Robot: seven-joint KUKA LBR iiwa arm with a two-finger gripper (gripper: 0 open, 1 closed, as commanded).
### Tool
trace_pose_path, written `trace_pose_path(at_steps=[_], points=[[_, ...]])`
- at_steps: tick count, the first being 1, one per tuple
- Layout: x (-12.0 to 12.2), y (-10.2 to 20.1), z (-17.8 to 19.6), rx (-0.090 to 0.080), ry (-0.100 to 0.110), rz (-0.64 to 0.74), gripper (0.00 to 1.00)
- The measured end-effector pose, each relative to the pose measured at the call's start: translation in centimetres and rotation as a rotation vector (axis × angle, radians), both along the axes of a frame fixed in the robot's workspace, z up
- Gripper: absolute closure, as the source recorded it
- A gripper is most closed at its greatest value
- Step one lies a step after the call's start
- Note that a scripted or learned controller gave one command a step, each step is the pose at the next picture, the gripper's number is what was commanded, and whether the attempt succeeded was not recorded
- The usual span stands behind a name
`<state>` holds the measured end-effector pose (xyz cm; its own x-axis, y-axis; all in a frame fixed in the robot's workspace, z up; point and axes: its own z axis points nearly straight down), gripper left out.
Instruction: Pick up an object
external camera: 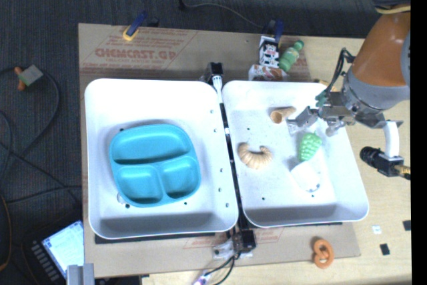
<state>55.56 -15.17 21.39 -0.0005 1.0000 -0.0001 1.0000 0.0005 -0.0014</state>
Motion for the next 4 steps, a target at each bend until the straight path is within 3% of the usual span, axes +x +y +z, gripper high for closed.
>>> trace_pose_path(at_steps=[1, 2, 3, 4], points=[[3.1, -1.5, -12.5, -0.003, -0.012, 0.000, 0.00], [3.1, -1.7, -11.6, -0.006, -0.012, -0.001, 1.00], [9.5, -5.2, -3.2, -0.003, -0.005, 0.001, 1.00], [9.5, -5.1, -3.3, -0.002, -0.002, 0.001, 0.00]])
